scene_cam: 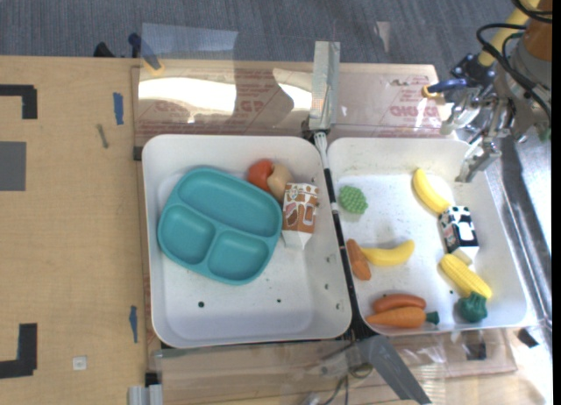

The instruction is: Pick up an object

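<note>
Bench state, biggest item down. Left bin (175, 307): teal divided tray (223, 223) takes most of the floor; at its upper right edge an orange-and-cream toy fruit (267, 177), and just beside that a small brown-and-white carton (300, 212) near the wall shared with the other bin.

Right bin (394, 166): all small pieces, mostly apart from one another. Two carrots (399, 309) lying together at the near wall, corn cob (466, 276), two bananas — one upright-ish at the far side (430, 190), one curved mid-bin (390, 254) touching a small orange piece (358, 259) by the divider. Then a black-and-white carton (458, 227), a green round piece (353, 200), a dark green piece (473, 309) in the near right corner.

My gripper (478, 153) sits above the right bin's far right corner, nothing in it that I can see; open or closed I cannot tell from here.

Candidate: far banana, nearest to me, free on all sides. I judge it light, rigid, smooth plastic, likely slippery on the curve. Best to take it across its narrow middle, fingers square to its long axis.
</note>
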